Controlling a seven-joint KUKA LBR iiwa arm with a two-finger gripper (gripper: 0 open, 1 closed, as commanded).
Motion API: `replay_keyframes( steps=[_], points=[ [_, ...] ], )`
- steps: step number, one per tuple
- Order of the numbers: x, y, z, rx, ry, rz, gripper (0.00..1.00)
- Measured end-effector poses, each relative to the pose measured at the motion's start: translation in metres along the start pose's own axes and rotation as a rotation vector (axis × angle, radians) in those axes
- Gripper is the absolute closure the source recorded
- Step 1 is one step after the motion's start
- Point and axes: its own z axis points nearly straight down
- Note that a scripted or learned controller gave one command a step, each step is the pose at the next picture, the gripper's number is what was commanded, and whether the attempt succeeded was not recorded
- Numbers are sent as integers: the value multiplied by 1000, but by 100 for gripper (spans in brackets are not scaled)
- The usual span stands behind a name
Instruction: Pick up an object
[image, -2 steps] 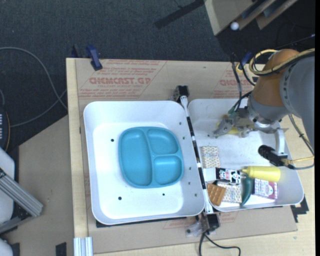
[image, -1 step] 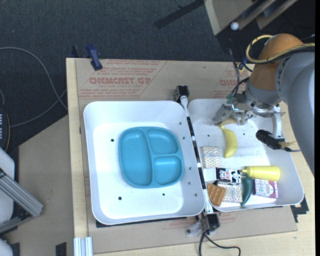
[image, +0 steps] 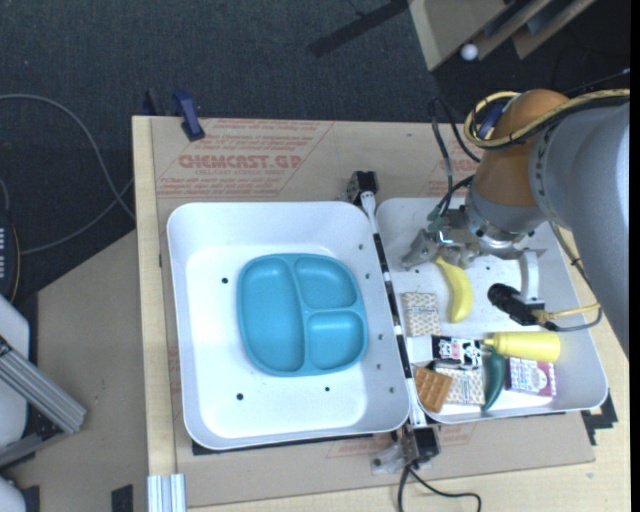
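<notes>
Banana (image: 458, 291) yellow, curved, beside the end effector (image: 432, 248).
Its grip state seems unreadable; the left bin (image: 200, 300) has open room around a blue plate (image: 300, 312).

The arm's gripper (image: 432, 248) hung low in the right bin (image: 590, 385), just above a banana (image: 458, 290). Near the banana lay a yellow bottle (image: 524, 346) and small packets (image: 422, 315). A blue divided plate (image: 300, 312) sat in the left bin (image: 200, 400).

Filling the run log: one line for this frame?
arm: over right bin | gripper: above banana, no grasp visible | left bin: blue divided plate | status: pick not done
</notes>
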Motion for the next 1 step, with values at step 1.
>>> replay_keyframes(
  steps=[1],
  points=[
    [0, 0, -10, -1, -1, -1, 100]
  ],
)
